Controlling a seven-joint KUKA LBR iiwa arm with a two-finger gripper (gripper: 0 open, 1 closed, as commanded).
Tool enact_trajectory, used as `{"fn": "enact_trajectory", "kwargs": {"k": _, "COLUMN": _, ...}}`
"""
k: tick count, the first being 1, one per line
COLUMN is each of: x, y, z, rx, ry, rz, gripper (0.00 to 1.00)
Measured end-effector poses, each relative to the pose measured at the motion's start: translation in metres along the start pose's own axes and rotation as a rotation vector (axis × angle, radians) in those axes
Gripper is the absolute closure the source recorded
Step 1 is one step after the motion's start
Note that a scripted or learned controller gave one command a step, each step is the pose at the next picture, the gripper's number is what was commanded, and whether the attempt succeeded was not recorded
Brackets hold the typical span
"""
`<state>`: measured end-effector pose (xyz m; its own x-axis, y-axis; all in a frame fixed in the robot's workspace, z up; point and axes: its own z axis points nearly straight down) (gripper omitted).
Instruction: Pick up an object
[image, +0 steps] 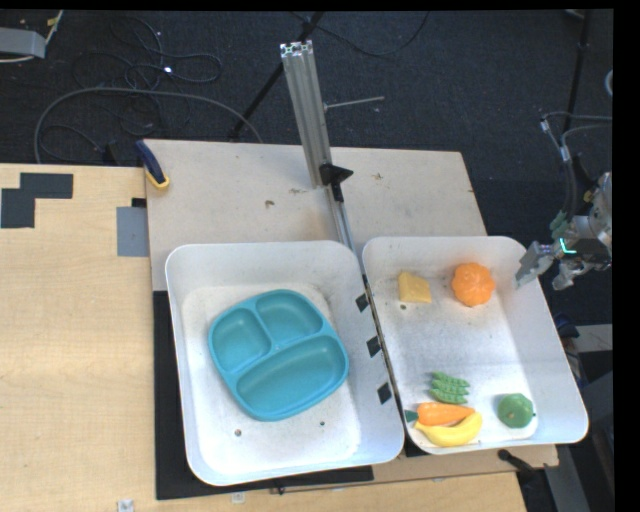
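The round, bumpy orange (472, 283) points no way. The gripper (548, 262) sits beside the bin (545, 330), its jaws apart.

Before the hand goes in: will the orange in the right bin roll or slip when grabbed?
The orange looks round, so it probably rolls if nudged. It sits apart from the yellow wedge, so little would stop it. Its curved surface may slip from a two-finger pinch.

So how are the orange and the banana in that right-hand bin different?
The orange is round and orange; the banana is long, curved and yellow. The orange sits alone near the bin's far side, while the banana lies at the near edge, pressed against a carrot. The orange lies closer to the gripper than the banana does. Both lie in the same white bin.
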<state>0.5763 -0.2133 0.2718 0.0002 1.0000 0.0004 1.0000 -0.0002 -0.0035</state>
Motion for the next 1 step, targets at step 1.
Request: {"fn": "enact_trajectory", "kwargs": {"k": 1, "x": -0.0001, "y": 0.0006, "z": -0.0012, "rx": -0.003, "ry": -0.001, "rz": 0.000, "gripper": 0.00}}
